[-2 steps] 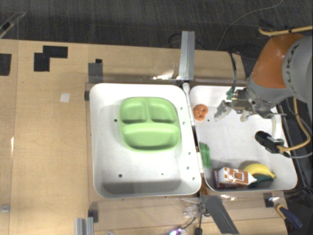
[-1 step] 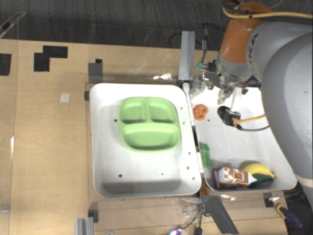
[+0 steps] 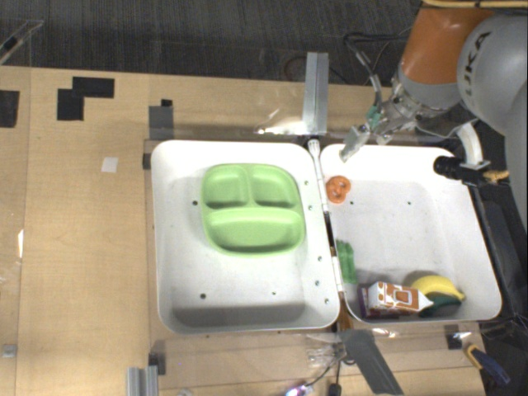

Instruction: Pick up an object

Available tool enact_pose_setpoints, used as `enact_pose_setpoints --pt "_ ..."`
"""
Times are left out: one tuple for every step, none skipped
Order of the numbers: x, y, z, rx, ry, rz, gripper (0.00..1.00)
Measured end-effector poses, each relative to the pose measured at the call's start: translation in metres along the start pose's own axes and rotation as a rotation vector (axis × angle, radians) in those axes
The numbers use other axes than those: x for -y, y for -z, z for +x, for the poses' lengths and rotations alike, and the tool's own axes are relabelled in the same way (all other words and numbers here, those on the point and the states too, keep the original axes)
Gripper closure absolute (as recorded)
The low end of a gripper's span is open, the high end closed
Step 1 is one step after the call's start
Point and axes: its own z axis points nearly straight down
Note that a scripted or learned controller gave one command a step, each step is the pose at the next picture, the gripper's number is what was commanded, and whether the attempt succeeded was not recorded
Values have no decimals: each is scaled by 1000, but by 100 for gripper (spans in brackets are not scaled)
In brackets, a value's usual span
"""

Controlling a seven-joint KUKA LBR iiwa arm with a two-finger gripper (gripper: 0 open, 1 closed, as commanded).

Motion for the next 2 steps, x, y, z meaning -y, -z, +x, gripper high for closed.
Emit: enact_pose_setpoints --pt "0 -32 3 -2 -364 3 0" --pt "58 -6 -9 -1 -540 4 0"
